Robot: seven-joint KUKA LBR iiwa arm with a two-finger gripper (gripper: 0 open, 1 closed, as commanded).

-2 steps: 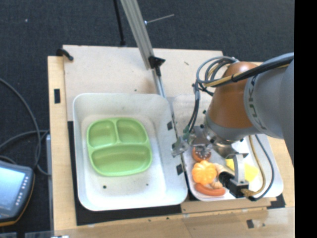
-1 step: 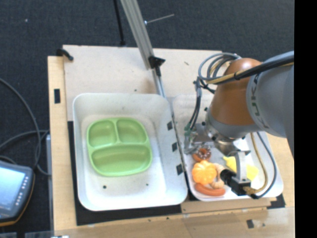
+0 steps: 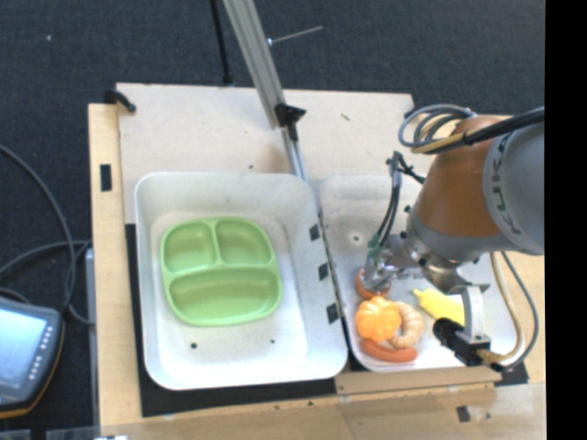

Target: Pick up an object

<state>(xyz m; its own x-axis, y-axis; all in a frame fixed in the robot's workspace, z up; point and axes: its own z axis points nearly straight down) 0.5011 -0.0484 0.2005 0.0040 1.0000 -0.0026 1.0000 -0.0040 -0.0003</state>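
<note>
Claw [image 3: 378, 271] low inside the right-hand shallow white bin [image 3: 353, 211], at the end of the grey arm with its orange band [image 3: 459, 186], which reaches in from the right. Whether the claw is open or closed cannot be told from this angle, and nothing can be seen gripped in it. Directly beneath and just beside the claw tip sits a small reddish-orange rounded object [image 3: 370, 289], partly hidden. Near it, toward the front of the same bin, an orange pumpkin-shaped toy [image 3: 379, 320] touching a pale pink shrimp-like toy [image 3: 408, 330], with a red curved piece [image 3: 390, 352] lying under both at the bin's front wall. Yellow banana-shaped toy [image 3: 437, 303] to the right, partly covered by the arm's hardware. Left-hand shallow white bin [image 3: 229, 360] holds a light green plastic divided tray [image 3: 220, 271] with three compartments. Both bins rest on a pale wooden worktop [image 3: 197, 131].
</note>
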